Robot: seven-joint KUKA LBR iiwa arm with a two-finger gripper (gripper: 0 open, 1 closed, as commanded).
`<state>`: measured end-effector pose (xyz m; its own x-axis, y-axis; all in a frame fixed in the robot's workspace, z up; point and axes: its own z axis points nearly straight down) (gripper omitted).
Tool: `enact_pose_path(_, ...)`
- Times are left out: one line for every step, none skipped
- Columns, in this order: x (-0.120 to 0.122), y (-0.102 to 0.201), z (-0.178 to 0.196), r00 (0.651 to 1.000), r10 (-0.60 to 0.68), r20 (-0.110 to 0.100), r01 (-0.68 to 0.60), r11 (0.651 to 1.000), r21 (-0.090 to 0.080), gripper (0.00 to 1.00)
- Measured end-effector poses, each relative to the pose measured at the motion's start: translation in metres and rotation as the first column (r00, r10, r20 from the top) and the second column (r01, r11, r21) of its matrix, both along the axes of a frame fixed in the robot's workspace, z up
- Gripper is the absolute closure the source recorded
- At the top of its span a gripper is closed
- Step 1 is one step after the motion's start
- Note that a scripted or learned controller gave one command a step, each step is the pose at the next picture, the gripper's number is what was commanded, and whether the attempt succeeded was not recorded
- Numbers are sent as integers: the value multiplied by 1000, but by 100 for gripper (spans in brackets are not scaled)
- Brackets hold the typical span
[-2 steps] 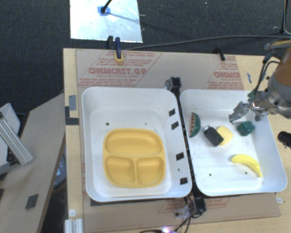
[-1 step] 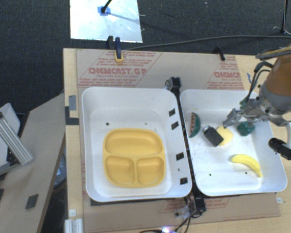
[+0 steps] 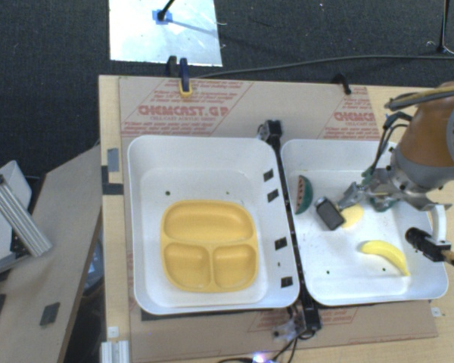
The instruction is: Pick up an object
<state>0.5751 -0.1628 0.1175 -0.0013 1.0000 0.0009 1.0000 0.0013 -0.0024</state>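
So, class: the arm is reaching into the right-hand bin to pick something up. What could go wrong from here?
1. The gripper sits close against a pale yellow object, so it may nudge it aside rather than catch it.
2. The watermelon slice lies against the right bin's left wall, which could block a grasp there.
3. The banana is curved and could slip out.

The grey arm (image 3: pixel 431 146) reaches in low, its pincer (image 3: pixel 334 212) angled leftward.
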Motion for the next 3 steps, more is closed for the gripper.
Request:
enact_pose_path(2, -1, 14, 1000, 0, 7, 0, 1000, -3, 100)
enact_pose_path(1, 3, 77, 1000, 3, 11, -3, 1000, -3, 100)
enact_pose_path(1, 5, 121, 1000, 4, 9, -3, 1000, -3, 100)
